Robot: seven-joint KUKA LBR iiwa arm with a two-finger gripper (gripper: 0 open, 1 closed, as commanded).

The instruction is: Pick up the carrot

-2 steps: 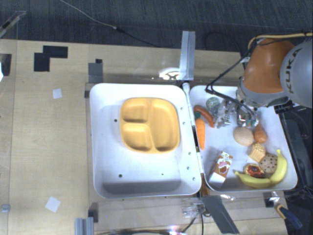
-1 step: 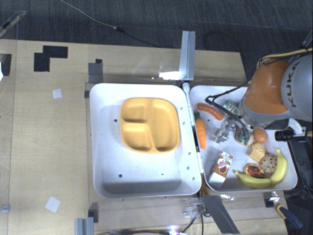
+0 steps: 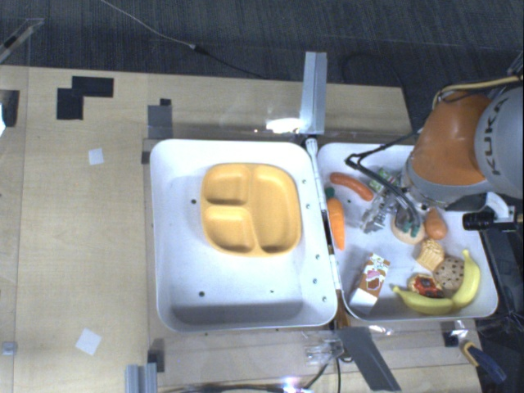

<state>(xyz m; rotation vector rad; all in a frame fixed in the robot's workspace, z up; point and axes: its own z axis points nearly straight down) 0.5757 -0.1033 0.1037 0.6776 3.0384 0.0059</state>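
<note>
Gripper [image 3: 383,213] hangs over the right bin [image 3: 490,305]; I cannot tell its state. Carrot [image 3: 336,223] lies just left, along the bin's left wall.

Two white bins: left bin [image 3: 168,244] holds one yellow divided plate [image 3: 249,208] with three compartments; right bin [image 3: 485,301] holds the food items. Counted there: one carrot [image 3: 336,223], one sausage [image 3: 352,187], one banana [image 3: 446,292], one small carton [image 3: 372,279], one egg-shaped brown piece [image 3: 435,223]. Several more small food pieces lie near the banana, too crowded to count surely.
</note>
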